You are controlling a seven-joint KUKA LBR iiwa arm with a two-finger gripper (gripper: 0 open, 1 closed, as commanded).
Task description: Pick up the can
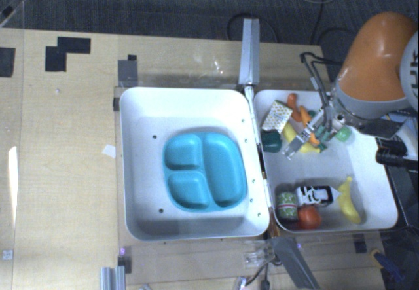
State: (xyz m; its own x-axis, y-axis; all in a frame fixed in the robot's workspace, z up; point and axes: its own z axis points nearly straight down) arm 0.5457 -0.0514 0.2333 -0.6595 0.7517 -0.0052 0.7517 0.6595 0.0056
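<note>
no writing can be read on anything here. two white bins are set side by side on the wooden bench (59,171). the left bin (141,151) holds a blue plate (204,169) with three sections, lying flat in the middle.

the right bin (373,197) holds many small things. a can (286,203) with a green label is seen at the near left corner, just beside a red ball (309,217). a black and white toy (317,194) lies right behind them, touching or nearly touching both. a yellow banana (348,201) lies to the right of the toy. at the far left of the bin, a spotted card (276,115) leans over a dark green block (272,141). an orange carrot (299,112) is seen beside the card.

the gripper (302,140) is lowered into the far part of the right bin, near the carrot and something yellow. it is well apart from the can. whether the fingers are open or closed cannot be told, and nothing can be seen held between them.
</note>
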